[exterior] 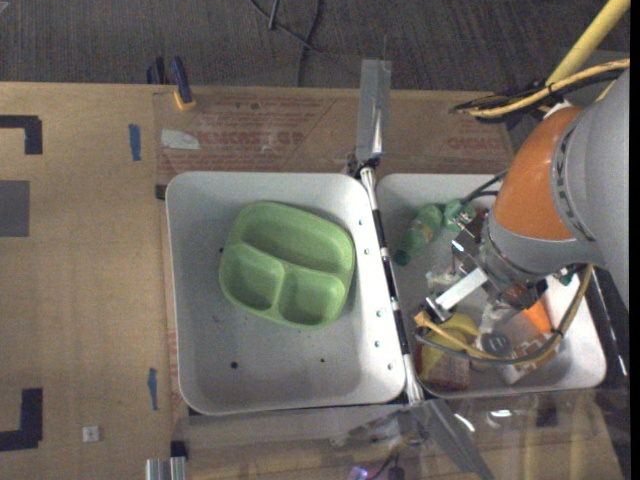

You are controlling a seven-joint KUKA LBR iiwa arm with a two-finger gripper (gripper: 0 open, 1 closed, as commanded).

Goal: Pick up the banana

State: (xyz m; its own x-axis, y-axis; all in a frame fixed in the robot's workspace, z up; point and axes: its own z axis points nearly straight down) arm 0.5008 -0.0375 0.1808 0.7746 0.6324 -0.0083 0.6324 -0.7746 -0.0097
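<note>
On the tan bench [80, 298] over dark carpet, the banana [452, 330] lies in the right bin [590, 363] (beside the green plate's bin), just under the end effector [462, 290], whose grip I cannot tell.

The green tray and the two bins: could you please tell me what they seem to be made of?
The green tray looks like moulded plastic with a matte finish: even colour, rounded compartment walls, soft highlights only. The left bin and right bin also look like plastic, white and smooth, with rounded corners and thin rims, though painted metal cannot be ruled out.
</note>
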